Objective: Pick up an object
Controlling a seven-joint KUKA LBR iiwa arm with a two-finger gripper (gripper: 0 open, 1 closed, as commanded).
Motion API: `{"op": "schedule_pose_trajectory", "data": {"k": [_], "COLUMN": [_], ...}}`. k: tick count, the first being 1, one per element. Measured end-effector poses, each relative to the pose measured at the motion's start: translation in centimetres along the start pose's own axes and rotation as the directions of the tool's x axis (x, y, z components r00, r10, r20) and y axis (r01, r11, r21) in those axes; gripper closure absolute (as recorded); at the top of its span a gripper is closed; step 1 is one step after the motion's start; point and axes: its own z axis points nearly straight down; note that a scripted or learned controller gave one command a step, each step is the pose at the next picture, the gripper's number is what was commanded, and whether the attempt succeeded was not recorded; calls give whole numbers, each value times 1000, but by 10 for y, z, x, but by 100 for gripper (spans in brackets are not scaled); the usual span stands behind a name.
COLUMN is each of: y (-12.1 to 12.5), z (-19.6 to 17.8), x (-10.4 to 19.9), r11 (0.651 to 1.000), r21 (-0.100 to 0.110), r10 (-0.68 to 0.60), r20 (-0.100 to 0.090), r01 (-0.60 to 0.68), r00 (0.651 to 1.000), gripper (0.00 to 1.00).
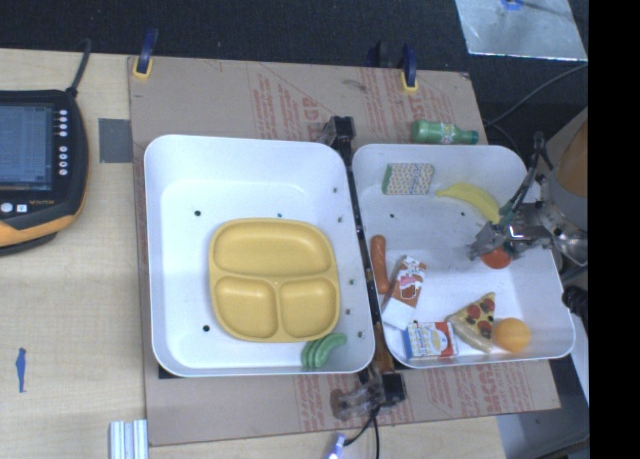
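Camera view, operator: your left bin (170,247) holds a yellow tray (272,278) and a green pod (323,350). In the right bin (450,162) lie a sausage (379,258), a banana (470,198), a pizza slice (476,320) and an orange (511,335). The tool (497,243) sits over a red tomato (497,258) by the right wall; whether it is gripping, you cannot tell.
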Motion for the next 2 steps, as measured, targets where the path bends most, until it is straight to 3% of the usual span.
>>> {"op": "schedule_pose_trajectory", "data": {"k": [1,2], "y": [44,21], "z": [-85,-70], "x": [66,121], "r11": [1000,1000], "r21": [-1,2], "r10": [-1,-2], "r20": [-1,0], "r01": [1,2], "r00": [1000,1000], "gripper": [100,100]}}
